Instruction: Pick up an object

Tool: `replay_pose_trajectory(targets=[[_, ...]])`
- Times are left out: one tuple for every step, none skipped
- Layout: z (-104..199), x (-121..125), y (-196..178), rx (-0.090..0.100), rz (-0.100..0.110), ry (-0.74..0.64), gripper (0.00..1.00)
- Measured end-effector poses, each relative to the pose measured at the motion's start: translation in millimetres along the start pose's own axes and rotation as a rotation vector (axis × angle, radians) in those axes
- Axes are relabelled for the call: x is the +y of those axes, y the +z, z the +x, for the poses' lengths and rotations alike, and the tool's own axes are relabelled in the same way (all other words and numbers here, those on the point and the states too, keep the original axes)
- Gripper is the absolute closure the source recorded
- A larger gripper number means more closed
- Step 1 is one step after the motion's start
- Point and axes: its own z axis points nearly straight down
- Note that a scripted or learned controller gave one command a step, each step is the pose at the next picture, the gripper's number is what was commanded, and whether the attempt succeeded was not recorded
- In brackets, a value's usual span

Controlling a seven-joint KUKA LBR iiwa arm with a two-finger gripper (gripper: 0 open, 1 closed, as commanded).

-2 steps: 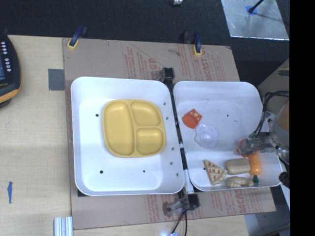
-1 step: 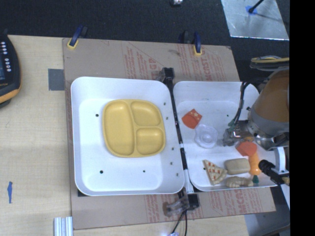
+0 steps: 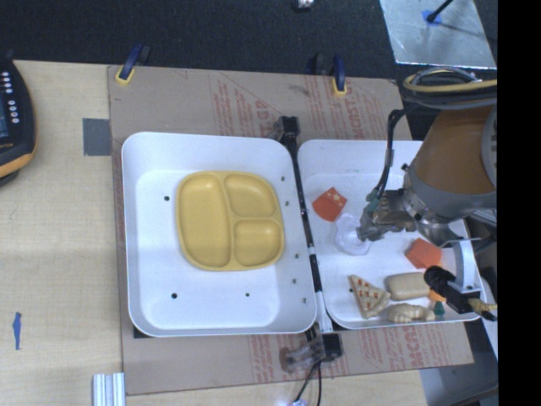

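Hovering low in the right bin (image 3: 338,155), gripper (image 3: 365,231), finger state indiscernible, sits above what may be a clear cup (image 3: 348,242), beside an orange block (image 3: 329,203); centre before closing.

- Your arm (image 3: 452,163) comes in from the right edge of the camera view, orange band facing up, grey wrist section just below it.
- Wrist is pitched down and toward the left, cables looping along its left side.
- Your gripper (image 3: 369,227) hangs low at the wrist's left end.
- It's dark and cluttered at the tip, so you can't read its state from this angle.
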Motion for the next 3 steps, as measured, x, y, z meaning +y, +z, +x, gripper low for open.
replay_pose_trajectory(targets=[[-4.7,-0.5,4.6,-0.002,0.006,0.007,0.0],[-42.3,73.1,110.2,-0.004,0.006,0.005,0.0],[-21.2,61.7,104.9,-0.002,0.009,0.004,0.0]])
